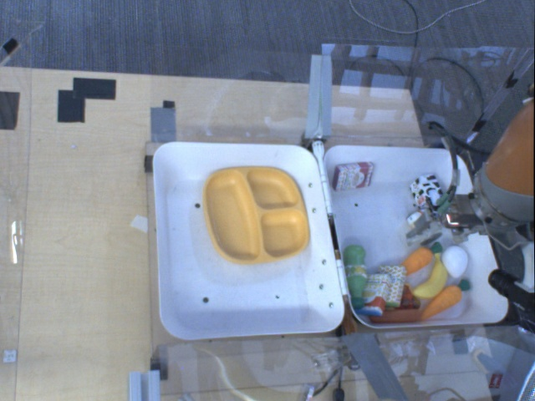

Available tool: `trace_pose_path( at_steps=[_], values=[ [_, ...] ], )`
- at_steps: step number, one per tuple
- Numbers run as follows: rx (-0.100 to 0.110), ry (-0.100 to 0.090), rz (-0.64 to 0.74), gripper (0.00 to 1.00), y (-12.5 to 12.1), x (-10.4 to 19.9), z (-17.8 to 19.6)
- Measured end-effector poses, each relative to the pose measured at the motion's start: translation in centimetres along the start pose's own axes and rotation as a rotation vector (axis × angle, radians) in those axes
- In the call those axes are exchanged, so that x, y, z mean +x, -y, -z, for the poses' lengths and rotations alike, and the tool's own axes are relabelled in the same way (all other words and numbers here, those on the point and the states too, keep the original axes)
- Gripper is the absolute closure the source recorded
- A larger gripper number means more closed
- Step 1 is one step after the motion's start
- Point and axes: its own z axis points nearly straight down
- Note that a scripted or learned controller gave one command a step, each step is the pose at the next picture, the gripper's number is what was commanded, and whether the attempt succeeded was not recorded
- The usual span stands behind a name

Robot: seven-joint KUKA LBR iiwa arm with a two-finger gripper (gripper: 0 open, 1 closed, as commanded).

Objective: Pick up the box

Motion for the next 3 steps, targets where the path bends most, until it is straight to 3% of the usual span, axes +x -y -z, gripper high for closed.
trace_pose_path(
  at_steps=[1,2,3],
  values=[
    [-0.029,0.004,-0.031,0.0,-0.1,3.5,-8.9],
    [-0.022,0.016,0.264,0.0,-3.8,4.8,-10.2],
    [-0.003,0.001,0.087,0.0,-11.1,4.7,-10.0]
  ],
)
